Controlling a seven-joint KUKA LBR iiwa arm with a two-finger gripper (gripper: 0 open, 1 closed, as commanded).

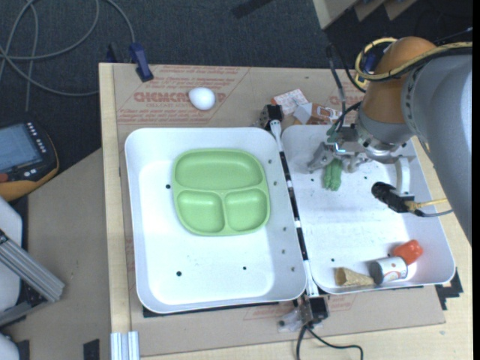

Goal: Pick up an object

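We read the gripper (334, 158) as low over the far left corner of the right bin (375, 231), placed there to take the green vegetable-like toy (332, 175). That toy lies directly under and just in front of the claw; whether the claw is wide, narrow or gripping, we cannot tell. The green divided plate (221, 190) sits apart in the left bin (150, 201).
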